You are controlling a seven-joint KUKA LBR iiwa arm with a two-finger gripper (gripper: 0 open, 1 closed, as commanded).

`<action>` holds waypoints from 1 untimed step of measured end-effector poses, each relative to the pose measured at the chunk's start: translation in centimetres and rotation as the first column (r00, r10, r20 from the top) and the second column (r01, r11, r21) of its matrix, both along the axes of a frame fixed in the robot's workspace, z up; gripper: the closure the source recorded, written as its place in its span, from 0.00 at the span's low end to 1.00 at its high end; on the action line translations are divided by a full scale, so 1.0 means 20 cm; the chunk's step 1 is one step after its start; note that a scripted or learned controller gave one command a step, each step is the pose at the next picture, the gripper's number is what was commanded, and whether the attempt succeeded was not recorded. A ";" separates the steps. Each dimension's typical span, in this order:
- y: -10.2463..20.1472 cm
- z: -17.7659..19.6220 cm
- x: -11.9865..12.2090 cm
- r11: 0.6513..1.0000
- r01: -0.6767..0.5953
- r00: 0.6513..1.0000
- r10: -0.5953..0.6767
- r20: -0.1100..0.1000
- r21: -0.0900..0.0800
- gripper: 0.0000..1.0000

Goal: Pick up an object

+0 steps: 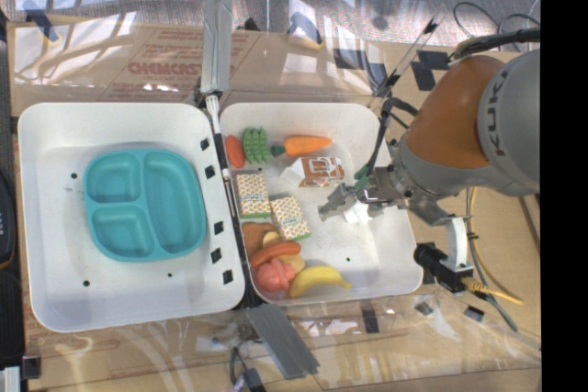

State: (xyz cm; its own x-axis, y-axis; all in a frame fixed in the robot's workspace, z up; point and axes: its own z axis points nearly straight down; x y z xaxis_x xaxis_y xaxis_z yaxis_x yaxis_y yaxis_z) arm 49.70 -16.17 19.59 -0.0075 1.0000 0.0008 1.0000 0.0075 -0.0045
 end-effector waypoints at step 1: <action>-0.16 0.24 0.03 0.992 0.129 0.992 -0.129 0.002 -0.002 0.00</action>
State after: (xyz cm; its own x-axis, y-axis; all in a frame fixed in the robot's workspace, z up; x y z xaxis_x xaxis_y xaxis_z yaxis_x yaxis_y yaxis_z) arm 50.25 -19.47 24.44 0.1217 0.9926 -0.0015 0.9926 -0.1217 -0.0030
